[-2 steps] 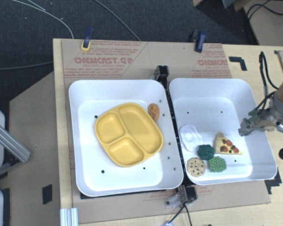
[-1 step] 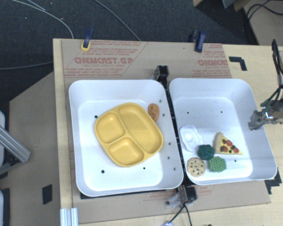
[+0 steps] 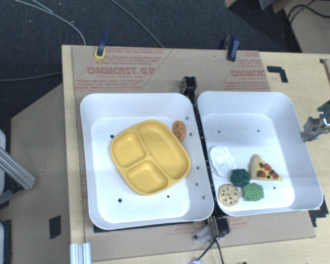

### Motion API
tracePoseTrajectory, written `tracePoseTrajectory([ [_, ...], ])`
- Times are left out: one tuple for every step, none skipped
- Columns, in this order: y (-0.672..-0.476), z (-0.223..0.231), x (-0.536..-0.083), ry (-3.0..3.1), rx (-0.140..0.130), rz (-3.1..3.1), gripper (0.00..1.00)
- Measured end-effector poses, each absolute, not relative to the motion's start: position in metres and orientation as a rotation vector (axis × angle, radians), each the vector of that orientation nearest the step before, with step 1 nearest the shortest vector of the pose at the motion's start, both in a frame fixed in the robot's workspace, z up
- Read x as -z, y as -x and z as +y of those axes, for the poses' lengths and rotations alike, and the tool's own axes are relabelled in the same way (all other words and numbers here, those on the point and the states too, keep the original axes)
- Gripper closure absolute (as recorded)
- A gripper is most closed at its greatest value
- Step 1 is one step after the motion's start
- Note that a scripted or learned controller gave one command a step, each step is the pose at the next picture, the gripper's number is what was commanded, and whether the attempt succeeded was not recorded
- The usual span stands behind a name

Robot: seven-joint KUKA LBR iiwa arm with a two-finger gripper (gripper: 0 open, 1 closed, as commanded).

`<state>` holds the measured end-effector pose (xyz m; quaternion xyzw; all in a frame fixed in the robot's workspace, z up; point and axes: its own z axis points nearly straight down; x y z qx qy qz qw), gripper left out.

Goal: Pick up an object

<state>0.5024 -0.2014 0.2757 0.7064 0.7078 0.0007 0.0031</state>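
White plastic bins sit side by side on a cardboard-covered bench, seen from above at a slant. Starting at the left, the left bin (image 3: 93,164) holds a yellow divided tray (image 3: 149,156), three compartments, turned so its long axis runs from ten o'clock to four o'clock. Touching the tray's rim at its one o'clock corner is a small brown item (image 3: 179,130), perhaps a toy bread roll, standing roughly upright from twelve to six. Moving right across the divide, the right bin (image 3: 286,106) keeps a cluster of toy food toward its six o'clock edge: a white piece (image 3: 222,159) near the divider, a round cookie (image 3: 228,194) below it, a dark green lump (image 3: 240,177) and a lighter green lump (image 3: 253,192) just beside each other, and a pizza slice (image 3: 262,169). The slice, a likely thing to pick, points its narrow tip toward eleven o'clock, with its crust toward four o'clock, so its long axis lies on that diagonal. At the far right, at three o'clock, the gripper (image 3: 318,125) hangs above the right bin's outer rim, well apart from the toys; whether its pincer is released or clenched cannot be told. Nothing sits between its fingers, so the pick appears not yet done: approach, descent, grasp and lift are all left.
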Motion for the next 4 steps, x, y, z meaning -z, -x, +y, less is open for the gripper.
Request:
tracePoseTrajectory([
  [-0.524, -0.155, -0.259, -2.220, 0.001, 2.226, 1.00],
  [-0.550, -0.097, -0.255, -2.212, -0.003, 2.228, 1.00],
  [-0.572, -0.046, -0.259, -2.212, -0.005, 2.226, 1.00],
  [-0.596, -0.006, -0.246, -2.218, -0.002, 2.222, 1.00],
])
